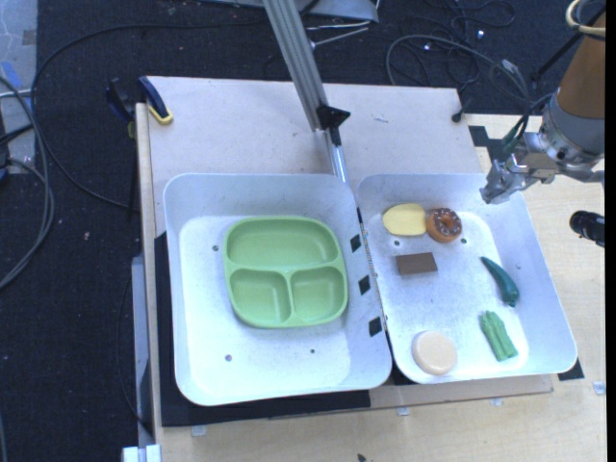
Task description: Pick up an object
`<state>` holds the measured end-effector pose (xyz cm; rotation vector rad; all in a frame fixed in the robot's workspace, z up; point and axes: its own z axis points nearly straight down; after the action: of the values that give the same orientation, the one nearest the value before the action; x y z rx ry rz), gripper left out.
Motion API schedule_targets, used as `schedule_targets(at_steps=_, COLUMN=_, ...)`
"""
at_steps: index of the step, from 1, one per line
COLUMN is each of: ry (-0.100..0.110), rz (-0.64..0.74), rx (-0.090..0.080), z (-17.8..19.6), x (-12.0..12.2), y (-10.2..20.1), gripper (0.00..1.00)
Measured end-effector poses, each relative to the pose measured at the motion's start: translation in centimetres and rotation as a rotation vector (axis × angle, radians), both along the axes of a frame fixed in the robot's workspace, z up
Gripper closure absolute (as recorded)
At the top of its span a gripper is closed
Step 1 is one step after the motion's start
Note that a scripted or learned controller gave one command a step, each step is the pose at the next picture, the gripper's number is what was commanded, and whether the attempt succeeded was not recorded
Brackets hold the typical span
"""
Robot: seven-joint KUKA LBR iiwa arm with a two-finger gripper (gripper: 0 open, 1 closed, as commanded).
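The right bin (539, 277) holds a yellow oval piece (404, 220), a brown ring-shaped donut (444, 225), a brown rectangular block (416, 264), a dark green pepper (501, 281), a light green ridged piece (498, 336) and a cream round disc (434, 352). My gripper (498, 189) hangs over the far right edge of that bin, up and to the right of the donut, touching none of the objects.
The left bin (192, 354) carries a green three-compartment plate (286, 270). A metal pole (300, 56) slants down to the gap between the bins. Cables lie on the dark floor behind the bench.
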<state>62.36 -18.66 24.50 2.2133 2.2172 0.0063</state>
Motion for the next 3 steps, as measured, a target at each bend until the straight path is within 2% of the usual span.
schedule_targets(at_steps=1, ry=0.006, rz=0.001, rx=0.002, z=-0.1, x=0.1, y=0.0, gripper=1.00)
schedule_targets(at_steps=2, ry=0.009, rz=0.006, rx=0.005, z=0.8, x=-0.9, y=5.4, gripper=1.00)
schedule_targets(at_steps=3, ry=0.012, rz=0.005, rx=0.005, z=-0.7, x=-2.0, y=10.4, gripper=1.00)
